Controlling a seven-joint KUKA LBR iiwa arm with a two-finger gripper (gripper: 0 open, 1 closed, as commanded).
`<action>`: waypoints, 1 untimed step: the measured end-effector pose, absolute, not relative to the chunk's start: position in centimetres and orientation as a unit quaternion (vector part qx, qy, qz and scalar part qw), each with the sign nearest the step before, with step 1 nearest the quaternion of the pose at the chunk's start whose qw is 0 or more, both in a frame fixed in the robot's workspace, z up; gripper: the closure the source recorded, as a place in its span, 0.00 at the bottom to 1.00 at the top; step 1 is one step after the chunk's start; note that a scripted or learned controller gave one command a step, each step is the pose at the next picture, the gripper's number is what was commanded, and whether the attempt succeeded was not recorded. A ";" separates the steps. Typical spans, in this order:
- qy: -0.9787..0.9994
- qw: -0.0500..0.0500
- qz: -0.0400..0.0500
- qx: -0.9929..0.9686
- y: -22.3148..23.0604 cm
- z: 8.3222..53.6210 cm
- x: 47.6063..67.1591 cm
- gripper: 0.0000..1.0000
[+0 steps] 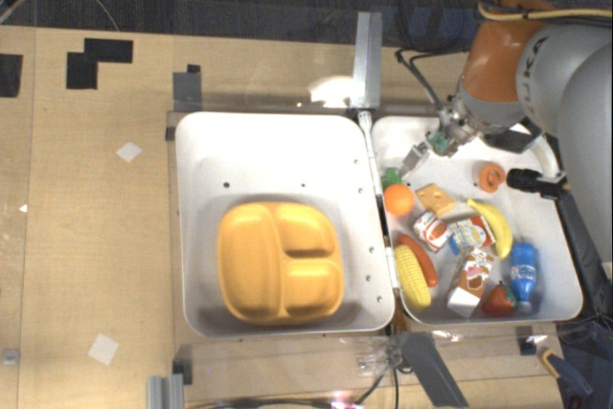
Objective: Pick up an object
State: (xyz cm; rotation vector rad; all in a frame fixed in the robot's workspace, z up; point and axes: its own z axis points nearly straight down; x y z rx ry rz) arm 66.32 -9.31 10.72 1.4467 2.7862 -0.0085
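We judge the orange point(398, 199) light, rigid and smooth; grip across its widest middle. We cannot tell the state of the gripper point(414, 159), poised just above it.

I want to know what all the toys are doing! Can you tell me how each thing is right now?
pincer: low over the right bin, holding nothing I can see
yellow tray: flat in the left bin, right way up
banana: lying in the right bin
corn: lying by the bin's left wall
blue bottle: lying on its side
orange: resting by the divider
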 end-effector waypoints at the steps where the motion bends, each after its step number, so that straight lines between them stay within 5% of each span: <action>1: 0.851 -0.002 0.001 0.526 -9.2 9.5 67.0 0.00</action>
